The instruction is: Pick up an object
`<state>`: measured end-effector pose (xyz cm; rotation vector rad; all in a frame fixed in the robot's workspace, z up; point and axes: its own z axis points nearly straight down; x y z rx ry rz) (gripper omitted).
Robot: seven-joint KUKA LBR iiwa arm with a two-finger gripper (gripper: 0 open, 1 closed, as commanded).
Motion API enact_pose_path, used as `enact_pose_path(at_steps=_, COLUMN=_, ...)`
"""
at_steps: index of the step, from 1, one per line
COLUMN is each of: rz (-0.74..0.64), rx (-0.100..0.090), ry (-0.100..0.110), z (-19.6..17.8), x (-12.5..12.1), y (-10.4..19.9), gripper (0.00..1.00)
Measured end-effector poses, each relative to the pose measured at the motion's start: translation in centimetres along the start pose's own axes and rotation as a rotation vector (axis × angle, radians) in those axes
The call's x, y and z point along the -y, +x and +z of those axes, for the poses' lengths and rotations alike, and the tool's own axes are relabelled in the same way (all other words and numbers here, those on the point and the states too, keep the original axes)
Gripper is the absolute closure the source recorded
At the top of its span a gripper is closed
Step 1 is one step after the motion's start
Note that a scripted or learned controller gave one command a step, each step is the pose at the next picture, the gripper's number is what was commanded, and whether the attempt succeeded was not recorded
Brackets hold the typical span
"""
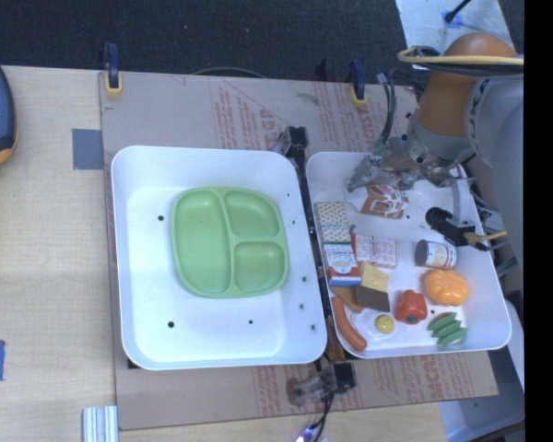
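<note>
The 2 bins sit side by side on the surface [46,247], so one can supply objects and the other can receive them. The left bin [138,339] holds a green tray [229,242] lying flat in its middle. The right bin [493,325] carries all the small objects: a snack packet [383,202] at the far end, then cards, a can [437,254], an orange [445,287], a tomato [409,306], a sausage [347,325] and a green pod [447,330]. The gripper [387,166] hangs low over the far end, just above the packet, likely its target. I cannot tell whether it is open or closed, and nothing visibly sits in it.
</note>
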<state>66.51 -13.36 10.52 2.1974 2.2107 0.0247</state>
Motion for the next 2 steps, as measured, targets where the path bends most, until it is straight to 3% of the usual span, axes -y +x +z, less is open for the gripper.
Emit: enact_pose_path(at_steps=2, rz=-0.001, rx=-0.001, ry=0.0, z=0.01, x=-0.02, y=-0.17, gripper=0.0)
